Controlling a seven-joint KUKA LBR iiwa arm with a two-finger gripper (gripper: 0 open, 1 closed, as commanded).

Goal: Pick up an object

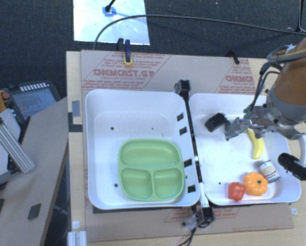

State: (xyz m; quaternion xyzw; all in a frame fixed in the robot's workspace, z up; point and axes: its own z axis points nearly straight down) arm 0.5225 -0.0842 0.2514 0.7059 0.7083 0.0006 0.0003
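Above the curved yellow banana, metal gripper, grip state unclear

Even, fairly bright overhead light, soft faint shadows inside the two white bins, strong glare on the shiny metal sheet at upper left of the frame, dark carpet underexposed, overall slightly soft focus, arm at right edge blurred.

We've got a green divided plate sitting in the left bin, near side, plus a teach pendant on the side table far left.
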